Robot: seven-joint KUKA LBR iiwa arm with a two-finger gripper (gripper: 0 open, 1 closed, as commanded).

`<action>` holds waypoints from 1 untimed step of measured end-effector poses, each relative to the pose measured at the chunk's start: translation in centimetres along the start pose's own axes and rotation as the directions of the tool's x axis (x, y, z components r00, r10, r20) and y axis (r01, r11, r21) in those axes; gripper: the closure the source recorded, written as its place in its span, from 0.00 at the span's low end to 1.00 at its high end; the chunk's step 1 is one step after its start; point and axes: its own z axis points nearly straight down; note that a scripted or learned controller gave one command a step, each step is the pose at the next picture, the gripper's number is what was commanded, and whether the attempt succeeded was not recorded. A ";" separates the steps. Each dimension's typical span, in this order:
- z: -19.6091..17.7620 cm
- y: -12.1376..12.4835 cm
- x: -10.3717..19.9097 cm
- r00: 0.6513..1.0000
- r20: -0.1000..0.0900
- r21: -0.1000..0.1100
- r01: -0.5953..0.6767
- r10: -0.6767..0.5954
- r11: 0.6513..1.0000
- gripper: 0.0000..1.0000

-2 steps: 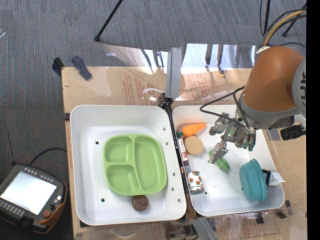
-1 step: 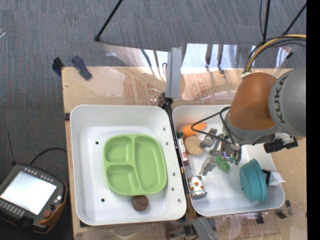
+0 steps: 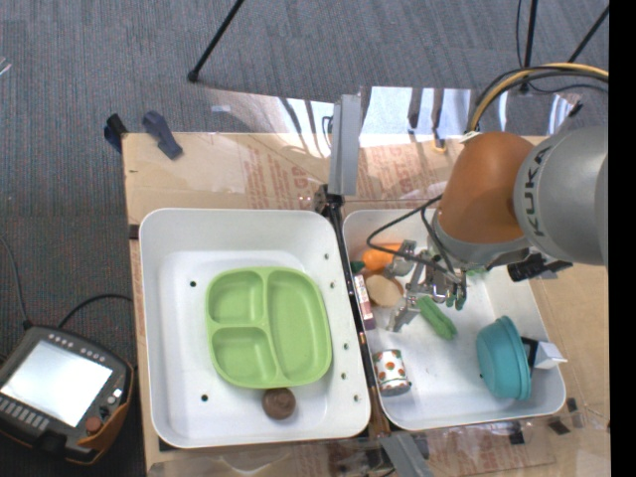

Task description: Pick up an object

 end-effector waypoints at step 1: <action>0.2 -0.2 1.1 0.999 -0.005 0.000 -0.049 0.049 0.999 0.00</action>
